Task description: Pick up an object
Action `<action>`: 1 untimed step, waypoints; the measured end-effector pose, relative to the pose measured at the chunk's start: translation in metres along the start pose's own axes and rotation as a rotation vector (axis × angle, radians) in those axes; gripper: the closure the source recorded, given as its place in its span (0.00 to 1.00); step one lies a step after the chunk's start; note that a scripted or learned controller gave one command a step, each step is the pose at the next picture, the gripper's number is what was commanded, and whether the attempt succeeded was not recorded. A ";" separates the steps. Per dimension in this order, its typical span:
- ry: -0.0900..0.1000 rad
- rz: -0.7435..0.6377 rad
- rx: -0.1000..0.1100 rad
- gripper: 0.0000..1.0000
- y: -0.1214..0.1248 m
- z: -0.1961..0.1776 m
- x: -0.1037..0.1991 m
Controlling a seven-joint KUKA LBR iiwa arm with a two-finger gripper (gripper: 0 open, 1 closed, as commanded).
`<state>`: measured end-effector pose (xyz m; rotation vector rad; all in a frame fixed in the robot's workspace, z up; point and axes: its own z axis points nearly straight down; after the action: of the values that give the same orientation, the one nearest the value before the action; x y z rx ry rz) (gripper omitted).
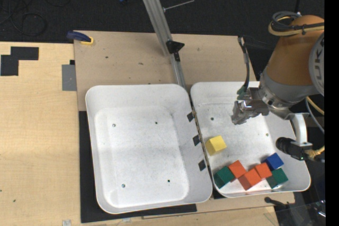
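Approach step judged in hand: gripper (pixel 241 113) poised above right bin (pixel 225 93), finger state cannot be told. Descent toward yellow block (pixel 215 144) needed next.

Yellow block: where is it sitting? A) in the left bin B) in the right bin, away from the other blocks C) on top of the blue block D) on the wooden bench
B: the yellow block lies in the right bin near its left wall, apart from the cluster of blocks along the front edge.
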<state>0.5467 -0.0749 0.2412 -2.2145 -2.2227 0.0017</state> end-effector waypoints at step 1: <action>0.000 0.000 -0.001 1.00 0.013 -0.002 0.041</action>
<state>0.5596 -0.0338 0.2428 -2.2159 -2.2231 0.0006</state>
